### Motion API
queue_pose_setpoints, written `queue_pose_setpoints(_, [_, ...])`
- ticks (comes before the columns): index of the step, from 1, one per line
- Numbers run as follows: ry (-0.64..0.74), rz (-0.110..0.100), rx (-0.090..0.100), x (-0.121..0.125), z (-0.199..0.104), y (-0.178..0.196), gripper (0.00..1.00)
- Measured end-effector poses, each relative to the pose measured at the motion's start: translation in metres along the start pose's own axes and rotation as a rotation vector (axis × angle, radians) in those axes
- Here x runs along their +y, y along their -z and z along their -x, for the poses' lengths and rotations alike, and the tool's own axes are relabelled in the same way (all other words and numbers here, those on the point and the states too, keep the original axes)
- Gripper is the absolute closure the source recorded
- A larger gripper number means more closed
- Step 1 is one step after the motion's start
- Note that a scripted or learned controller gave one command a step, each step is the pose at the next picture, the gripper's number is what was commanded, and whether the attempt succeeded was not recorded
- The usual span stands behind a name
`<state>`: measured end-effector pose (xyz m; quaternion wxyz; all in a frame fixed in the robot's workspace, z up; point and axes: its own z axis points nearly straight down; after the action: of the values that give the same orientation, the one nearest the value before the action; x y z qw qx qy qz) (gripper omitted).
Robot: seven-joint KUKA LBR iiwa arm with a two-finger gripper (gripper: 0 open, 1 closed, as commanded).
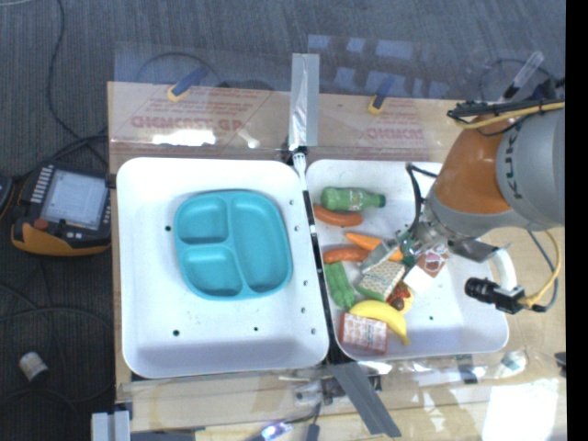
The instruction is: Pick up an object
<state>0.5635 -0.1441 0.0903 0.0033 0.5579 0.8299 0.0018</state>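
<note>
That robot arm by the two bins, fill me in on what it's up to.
The grey arm reaches in from the right over the right bin, its pincer down among a pile of toy food: a green bottle, carrots, a banana and a red box. Nothing is visibly lifted. The left bin holds a blue divided plate.

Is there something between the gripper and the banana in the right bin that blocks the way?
Partly. The gripper hangs over the right bin, above and to the right of the banana. A tilted green and white packet and a small red item lie between them, close to the banana. A descent from above the banana looks unobstructed.
</note>
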Motion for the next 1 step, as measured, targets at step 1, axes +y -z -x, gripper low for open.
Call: queue_pose_setpoints(1, [0.000, 0.004, 0.001, 0.0017, -0.0004, 0.0102, 1.00])
